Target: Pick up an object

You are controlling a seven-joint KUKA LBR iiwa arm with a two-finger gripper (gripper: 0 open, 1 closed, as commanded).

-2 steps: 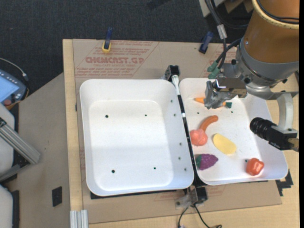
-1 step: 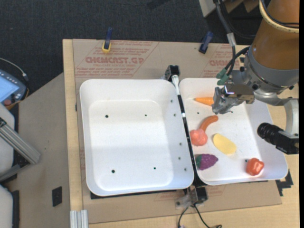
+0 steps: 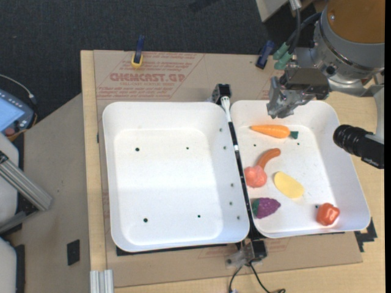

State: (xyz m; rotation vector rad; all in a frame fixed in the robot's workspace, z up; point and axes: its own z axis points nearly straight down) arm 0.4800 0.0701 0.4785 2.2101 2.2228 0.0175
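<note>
Two white bins sat side by side on a cardboard-covered worktop (image 3: 153, 72) over dark floor. The left bin (image 3: 165, 176) was bare; the right bin (image 3: 342, 163) held a carrot (image 3: 269, 130), sausage (image 3: 267, 158), pink fruit (image 3: 256, 176), lemon (image 3: 288, 185), grapes (image 3: 266, 207) and red pepper (image 3: 328, 214). The gripper (image 3: 282, 108) hovered just above the carrot, its state unclear.

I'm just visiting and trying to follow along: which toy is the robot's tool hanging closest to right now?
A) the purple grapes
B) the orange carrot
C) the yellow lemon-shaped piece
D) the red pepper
B: the tool hangs at the far edge of the right bin, just above the carrot, while the other toys lie nearer the bin's front.
</note>
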